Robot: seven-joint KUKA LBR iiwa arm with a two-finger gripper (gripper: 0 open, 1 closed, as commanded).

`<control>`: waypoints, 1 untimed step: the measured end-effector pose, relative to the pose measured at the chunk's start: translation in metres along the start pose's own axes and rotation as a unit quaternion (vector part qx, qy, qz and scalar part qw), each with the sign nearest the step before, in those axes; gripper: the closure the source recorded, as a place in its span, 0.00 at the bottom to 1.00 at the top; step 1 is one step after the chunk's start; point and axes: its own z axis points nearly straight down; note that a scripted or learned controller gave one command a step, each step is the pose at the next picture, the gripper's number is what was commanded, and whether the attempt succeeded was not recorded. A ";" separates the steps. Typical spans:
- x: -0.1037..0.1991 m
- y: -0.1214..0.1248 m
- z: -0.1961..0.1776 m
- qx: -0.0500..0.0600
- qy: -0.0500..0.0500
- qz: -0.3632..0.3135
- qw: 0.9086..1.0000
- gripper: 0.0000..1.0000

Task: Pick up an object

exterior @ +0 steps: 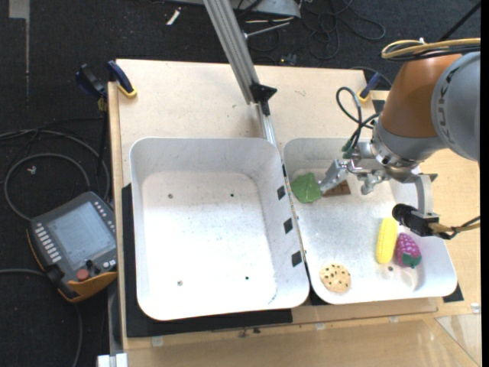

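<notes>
My gripper (pixel 345 180) hangs low over the back left part of the right bin (pixel 435 281), below the arm's grey and orange wrist. A green leafy object (pixel 306 188) lies just to its left, close to the bin's left wall. A small brown object (pixel 339 190) sits right under the gripper, partly hidden by it. I cannot tell whether the gripper touches it. A yellow corn cob (pixel 387 240) and a purple grape bunch (pixel 408 250) lie side by side near the right wall. A round speckled cookie (pixel 335 277) rests at the front.
The left bin (pixel 202 228) stands beside the right one, with a shared ridge between them. A slanted metal rail (pixel 233 40) runs down to the bins' back edge. A black cable and connector (pixel 412 220) hang from the wrist above the corn.
</notes>
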 end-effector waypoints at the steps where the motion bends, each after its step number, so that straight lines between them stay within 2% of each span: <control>1: 0.008 -0.005 0.048 -0.001 0.000 0.000 1.000 0.00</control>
